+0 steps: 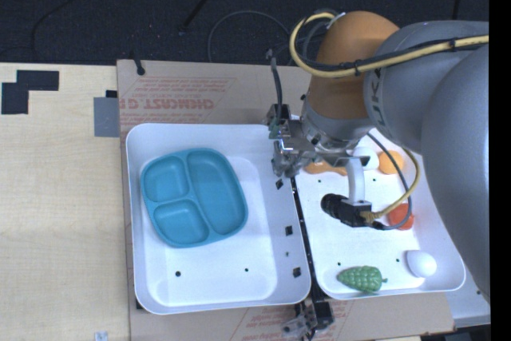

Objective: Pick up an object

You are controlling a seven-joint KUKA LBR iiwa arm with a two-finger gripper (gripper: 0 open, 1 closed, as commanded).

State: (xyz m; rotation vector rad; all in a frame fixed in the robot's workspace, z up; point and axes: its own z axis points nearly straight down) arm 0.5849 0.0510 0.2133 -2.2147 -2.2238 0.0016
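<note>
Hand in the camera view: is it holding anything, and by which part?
Cannot be told. The hand sits low over the divide between the bins, under the wrist, and no object shows in it.

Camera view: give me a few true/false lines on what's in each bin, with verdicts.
1. The blue divided plate lies in the left bin. True.
2. The plate has two compartments. False: three compartments show.
3. The green bumpy object lies near the front edge of the right bin. True.
4. The white egg-shaped object rests on the blue plate. False: it lies in the right bin, to the right of the green object.
5. The arm reaches over the left bin's far left corner. False: it hangs over the right bin, near the divide between the bins.
</note>
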